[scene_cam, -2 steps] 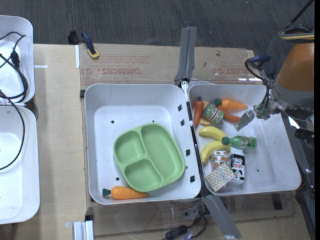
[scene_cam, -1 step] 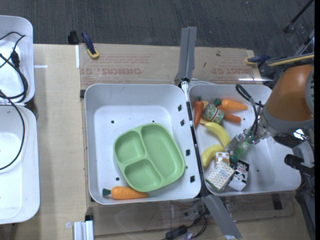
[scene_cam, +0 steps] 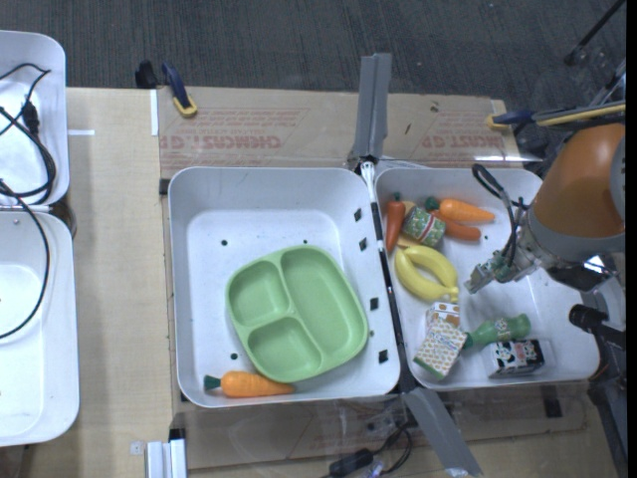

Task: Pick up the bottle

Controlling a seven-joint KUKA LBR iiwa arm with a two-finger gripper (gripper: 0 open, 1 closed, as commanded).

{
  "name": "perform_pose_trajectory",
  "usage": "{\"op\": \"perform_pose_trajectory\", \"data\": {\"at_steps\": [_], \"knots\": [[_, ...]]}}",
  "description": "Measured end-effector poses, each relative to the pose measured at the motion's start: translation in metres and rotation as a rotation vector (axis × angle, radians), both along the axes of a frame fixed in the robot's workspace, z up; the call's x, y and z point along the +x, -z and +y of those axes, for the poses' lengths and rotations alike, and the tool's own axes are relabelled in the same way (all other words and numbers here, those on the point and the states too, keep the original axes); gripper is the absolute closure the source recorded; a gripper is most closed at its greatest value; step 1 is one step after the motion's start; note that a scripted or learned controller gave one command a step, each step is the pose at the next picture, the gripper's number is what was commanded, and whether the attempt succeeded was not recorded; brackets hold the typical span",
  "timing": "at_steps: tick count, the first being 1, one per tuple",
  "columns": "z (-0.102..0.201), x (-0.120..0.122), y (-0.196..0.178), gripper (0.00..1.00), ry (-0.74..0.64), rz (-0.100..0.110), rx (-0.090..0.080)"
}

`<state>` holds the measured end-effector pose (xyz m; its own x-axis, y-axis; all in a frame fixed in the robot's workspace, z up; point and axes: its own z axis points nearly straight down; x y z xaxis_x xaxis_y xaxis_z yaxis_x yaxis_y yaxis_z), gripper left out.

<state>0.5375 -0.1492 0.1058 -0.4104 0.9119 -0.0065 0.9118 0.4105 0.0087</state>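
While hand (scene_cam: 488, 275) hovers in rt bin (scene_cam: 572, 366), grip state unclear, green bottle (scene_cam: 500, 329) below, wood bench (scene_cam: 119, 267), dark carpet.

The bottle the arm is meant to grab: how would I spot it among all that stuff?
Look in the right bin, along its near edge. The bottle is the small green one lying on its side, between a patterned carton and a black-and-white box. It is the only green item lying in that bin's near part.

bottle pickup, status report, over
Gripper low in the right bin, nothing seen between its fingers. Green bottle lying on its side below it, unheld. Snack carton against its left end, black-and-white carton just below.
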Motion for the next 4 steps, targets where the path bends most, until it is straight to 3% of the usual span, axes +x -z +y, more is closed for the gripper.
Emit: {"op": "perform_pose_trajectory", "data": {"at_steps": [1, 2, 3, 4], "knots": [[-0.007, 0.021, 0.015, 1.00, 0.008, 0.010, 0.002], [0.005, 0.036, -0.039, 1.00, -0.014, 0.010, 0.001], [0.005, 0.035, -0.039, 0.00, -0.013, 0.010, 0.001], [0.019, -0.031, -0.012, 0.00, -0.040, -0.001, -0.001]]}}
